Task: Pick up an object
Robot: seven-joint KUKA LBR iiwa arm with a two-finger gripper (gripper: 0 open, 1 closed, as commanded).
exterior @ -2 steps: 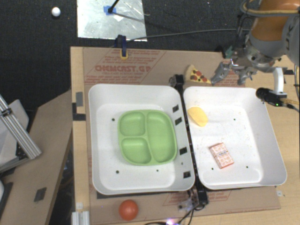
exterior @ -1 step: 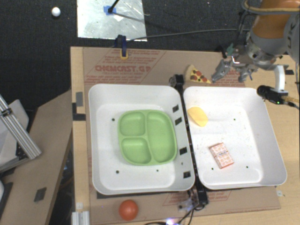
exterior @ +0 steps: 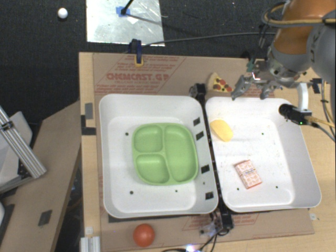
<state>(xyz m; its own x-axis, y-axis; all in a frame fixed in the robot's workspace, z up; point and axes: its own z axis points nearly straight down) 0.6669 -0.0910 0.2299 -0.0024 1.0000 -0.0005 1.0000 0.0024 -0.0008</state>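
The right bin holds a yellow lemon-like object near its left wall and a small pink patterned packet toward its front. My gripper hangs above the back rim of the right bin, its two fingers spread apart and nothing between them. It is well behind and to the right of the yellow object. The orange band of the arm rises at the top right.
The left bin holds a green divided tray. A pizza-slice toy lies on the cardboard behind the bins. An orange ball sits in front of the left bin. Cables run along the right side.
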